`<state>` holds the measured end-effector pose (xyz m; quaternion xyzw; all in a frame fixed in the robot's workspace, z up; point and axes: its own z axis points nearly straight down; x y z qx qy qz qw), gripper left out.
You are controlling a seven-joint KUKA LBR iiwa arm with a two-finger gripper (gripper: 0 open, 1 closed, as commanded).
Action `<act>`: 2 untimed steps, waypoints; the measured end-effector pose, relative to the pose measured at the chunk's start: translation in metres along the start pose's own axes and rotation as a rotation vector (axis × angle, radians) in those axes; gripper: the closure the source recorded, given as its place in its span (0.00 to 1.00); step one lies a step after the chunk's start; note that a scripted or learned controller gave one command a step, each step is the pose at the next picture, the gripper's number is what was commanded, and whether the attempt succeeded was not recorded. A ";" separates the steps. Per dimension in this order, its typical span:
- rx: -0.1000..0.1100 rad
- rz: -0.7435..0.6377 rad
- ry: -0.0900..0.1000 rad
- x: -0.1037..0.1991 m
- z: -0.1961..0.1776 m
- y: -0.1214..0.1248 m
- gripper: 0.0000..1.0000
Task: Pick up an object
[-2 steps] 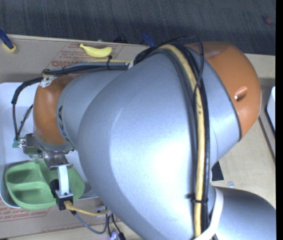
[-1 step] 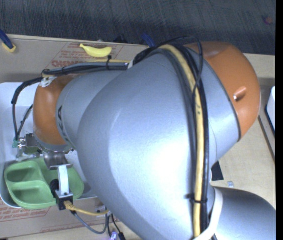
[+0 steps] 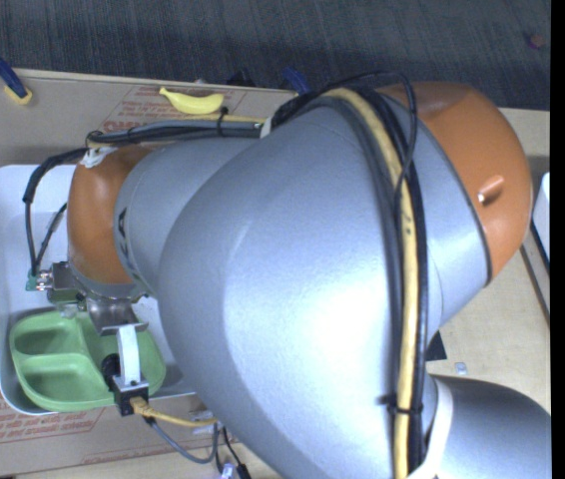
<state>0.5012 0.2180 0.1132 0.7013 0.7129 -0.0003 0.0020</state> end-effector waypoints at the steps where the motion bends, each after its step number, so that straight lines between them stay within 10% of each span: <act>1: 0.000 0.000 0.000 0.000 0.000 0.000 0.00; 2: -0.001 -0.003 -0.001 0.001 -0.010 0.000 1.00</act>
